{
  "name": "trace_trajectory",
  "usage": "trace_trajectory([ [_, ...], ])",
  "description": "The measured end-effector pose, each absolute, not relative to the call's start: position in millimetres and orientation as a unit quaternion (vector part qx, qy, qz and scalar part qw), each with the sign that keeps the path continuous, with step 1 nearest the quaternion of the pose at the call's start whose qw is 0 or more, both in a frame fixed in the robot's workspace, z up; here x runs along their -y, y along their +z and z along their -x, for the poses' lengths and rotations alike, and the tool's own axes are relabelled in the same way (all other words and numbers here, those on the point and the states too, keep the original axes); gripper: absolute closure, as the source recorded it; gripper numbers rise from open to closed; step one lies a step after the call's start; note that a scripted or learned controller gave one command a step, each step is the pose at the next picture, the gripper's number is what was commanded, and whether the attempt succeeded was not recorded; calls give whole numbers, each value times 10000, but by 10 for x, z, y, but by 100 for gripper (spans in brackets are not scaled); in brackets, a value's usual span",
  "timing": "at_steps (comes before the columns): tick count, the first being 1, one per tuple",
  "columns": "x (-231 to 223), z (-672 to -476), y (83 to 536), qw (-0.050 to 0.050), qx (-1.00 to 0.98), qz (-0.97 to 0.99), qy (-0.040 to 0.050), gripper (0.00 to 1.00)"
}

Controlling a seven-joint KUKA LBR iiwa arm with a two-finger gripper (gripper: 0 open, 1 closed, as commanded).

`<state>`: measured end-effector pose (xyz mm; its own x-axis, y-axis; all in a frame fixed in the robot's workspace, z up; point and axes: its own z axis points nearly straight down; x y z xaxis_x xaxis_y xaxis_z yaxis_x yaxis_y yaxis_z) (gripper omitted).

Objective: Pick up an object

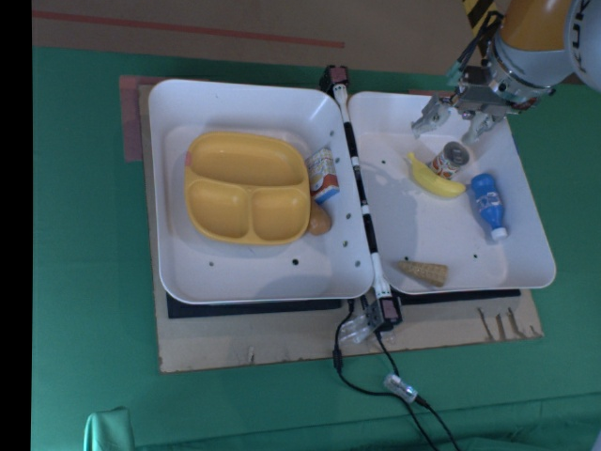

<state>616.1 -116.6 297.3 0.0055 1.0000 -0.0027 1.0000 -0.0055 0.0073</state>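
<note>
Four loose items lie in the right bin (526, 252): a small can (453, 158) tipped against a banana (435, 180), a blue bottle (487, 204) just beside them, and a cone (422, 272) near the front wall. The gripper (458, 122) hangs above the can with jaws spread, grasping nothing. Judged nearest target: the can, likely light, rigid and smooth-sided, prone to roll or slip; best taken across its body. The banana touching it may be disturbed. A yellow tray (246, 188) occupies the left bin (178, 271)
</note>
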Motion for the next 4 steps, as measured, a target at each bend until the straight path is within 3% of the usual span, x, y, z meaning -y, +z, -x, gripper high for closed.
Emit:
trace_trajectory([
  [1,1439,-6924,2059,60,-7051,-7091,15,0],
  [2,1907,-6723,1863,64,-7042,-7100,4,0],
  [3,1906,-6724,1863,66,-7043,-7099,5,0],
  [4,1904,-6509,1867,73,-7047,-7095,0,0],
])
